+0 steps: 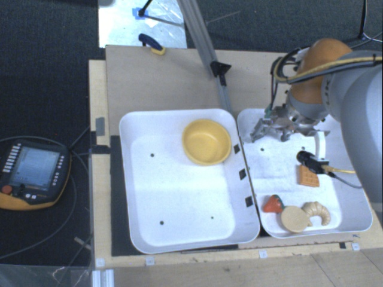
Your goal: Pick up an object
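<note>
Yellow bowl [206, 141] near left bin [137, 220] far rim.

A yellow bowl [206, 141] sits upright at twelve o'clock in the left bin [137, 220]. Over in the right bin [359, 220], an orange waffle piece [308, 176] lies flat mid-bin, while a strawberry [273, 204], round cracker [295, 219] and croissant [318, 211] cluster at six o'clock.
</note>
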Tool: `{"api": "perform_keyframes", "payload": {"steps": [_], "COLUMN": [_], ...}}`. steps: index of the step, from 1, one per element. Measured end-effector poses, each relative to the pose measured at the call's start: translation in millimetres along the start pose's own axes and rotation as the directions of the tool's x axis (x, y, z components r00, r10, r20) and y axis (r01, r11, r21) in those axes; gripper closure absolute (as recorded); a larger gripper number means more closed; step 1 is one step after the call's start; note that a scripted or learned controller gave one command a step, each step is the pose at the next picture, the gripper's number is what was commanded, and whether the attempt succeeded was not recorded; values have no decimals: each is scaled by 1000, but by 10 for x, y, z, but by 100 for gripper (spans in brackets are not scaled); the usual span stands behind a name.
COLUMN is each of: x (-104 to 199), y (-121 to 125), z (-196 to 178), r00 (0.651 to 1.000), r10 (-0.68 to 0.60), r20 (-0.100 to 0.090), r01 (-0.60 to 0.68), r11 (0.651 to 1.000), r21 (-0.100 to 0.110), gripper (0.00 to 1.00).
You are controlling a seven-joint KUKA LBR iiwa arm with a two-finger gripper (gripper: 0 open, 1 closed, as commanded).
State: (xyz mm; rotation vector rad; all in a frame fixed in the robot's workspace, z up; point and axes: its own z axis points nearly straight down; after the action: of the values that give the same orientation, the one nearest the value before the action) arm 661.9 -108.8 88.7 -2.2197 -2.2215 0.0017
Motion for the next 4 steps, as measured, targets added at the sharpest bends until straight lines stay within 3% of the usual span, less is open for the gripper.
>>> {"api": "perform_keyframes", "payload": {"steps": [1,3,4], "x": [-1,-43,384], "y": [12,50,-67], "z": [-128,-1222,-1334], "r00": [1000,1000,1000], "r10": [0,0,-3], "r20": [0,1,0], "r01": [0,0,3], "r11": [1000,1000,1000], "r21": [-4,-6,-3], "gripper": [100,100,100]}}
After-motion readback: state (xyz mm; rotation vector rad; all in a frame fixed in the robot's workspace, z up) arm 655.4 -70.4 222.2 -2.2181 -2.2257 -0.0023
